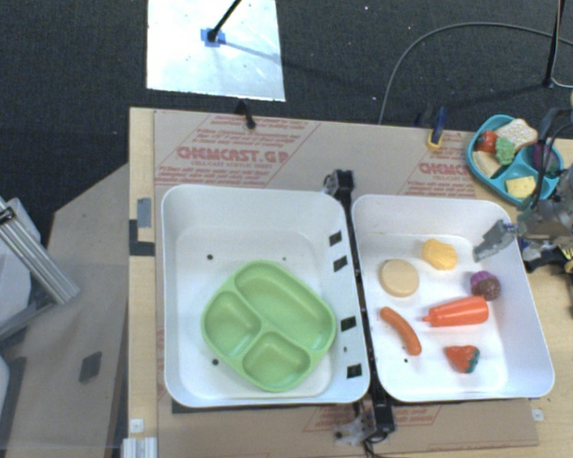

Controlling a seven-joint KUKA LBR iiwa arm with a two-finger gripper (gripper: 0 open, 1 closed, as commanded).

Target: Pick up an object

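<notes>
Gripper (497, 240) (open or clenched, cannot tell) hovers over right bin's (532, 321) far rim.

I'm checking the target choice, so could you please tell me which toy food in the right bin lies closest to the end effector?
The yellow piece, at the bin's upper edge: it sits just left of the end effector; the purple ball is slightly farther.

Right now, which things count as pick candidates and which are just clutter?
Pick candidates, all in the right bin:
- yellow piece
- tan round disc
- purple piece
- carrot
- sausage
- strawberry
The gripper sits at that bin's far right edge.

Lying about:
- green divided plate in the left bin
- blue tray of toy food off the bench's far right corner
</notes>
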